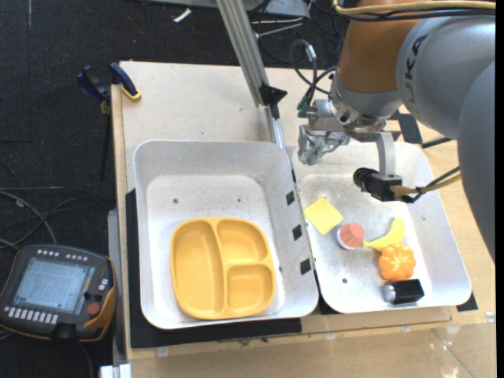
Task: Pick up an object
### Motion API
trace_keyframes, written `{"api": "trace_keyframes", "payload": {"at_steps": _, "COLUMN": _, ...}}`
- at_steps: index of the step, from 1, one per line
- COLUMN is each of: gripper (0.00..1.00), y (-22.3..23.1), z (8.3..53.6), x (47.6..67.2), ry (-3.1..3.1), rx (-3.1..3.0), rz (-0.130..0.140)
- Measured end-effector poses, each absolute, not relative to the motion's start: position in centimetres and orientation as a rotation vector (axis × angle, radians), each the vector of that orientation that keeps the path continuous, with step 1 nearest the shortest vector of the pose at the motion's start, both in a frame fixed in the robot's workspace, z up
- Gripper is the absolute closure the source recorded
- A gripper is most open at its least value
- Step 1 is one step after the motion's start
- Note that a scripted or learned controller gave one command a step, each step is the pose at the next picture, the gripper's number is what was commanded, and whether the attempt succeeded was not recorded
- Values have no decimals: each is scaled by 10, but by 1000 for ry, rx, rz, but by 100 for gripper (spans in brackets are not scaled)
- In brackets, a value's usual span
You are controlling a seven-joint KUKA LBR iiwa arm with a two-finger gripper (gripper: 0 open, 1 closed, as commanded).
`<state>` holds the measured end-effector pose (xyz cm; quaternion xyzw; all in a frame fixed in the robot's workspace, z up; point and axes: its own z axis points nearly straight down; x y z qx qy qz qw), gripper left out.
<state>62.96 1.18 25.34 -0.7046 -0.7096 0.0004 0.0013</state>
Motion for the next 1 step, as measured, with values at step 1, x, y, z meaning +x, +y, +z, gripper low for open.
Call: {"api": "trace_keyframes", "payload": {"at_steps": 1, "gripper": 100, "y": 55, "z": 243, "x": 626, "ry": -2227, "rx": -2212, "rz": 1}}
